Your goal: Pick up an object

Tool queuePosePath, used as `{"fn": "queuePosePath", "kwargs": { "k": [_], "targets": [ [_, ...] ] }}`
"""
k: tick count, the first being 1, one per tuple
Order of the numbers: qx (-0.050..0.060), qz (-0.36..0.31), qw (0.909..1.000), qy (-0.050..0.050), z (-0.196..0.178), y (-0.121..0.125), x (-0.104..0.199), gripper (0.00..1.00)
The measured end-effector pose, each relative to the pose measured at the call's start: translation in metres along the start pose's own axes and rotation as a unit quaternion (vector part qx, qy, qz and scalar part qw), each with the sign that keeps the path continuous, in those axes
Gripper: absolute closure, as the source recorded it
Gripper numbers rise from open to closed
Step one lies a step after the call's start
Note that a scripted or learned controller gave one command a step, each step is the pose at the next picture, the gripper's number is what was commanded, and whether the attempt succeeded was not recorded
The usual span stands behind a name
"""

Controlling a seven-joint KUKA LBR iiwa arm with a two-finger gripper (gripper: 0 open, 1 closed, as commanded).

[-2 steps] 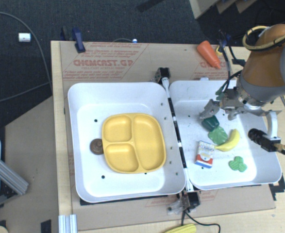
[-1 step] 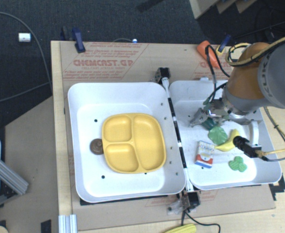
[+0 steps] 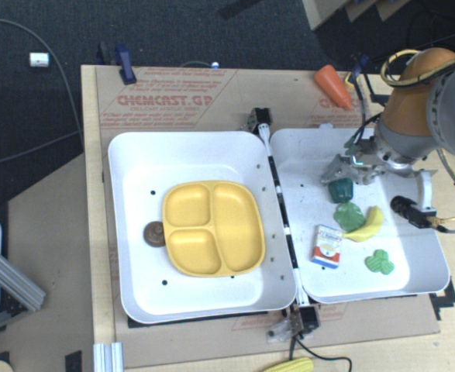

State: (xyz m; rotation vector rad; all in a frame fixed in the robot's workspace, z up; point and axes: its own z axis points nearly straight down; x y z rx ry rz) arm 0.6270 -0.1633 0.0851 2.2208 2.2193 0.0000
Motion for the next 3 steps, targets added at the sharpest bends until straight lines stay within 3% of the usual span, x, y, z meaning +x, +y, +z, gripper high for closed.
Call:
{"fn": "queuePosePath", "kwargs": {
  "k": [1, 2, 3],
  "targets": [
    [0.002, -0.001, 1.0, 0.001, 0.0, -0.012, 0.037, 0.0],
    [0.0, -0.001, 1.0, 0.001, -0.011, -0.011, 0.037, 1.0],
    [0.0, -0.001, 1.0, 0.001, -0.1, -0.011, 0.11, 1.0]
  ]
}}
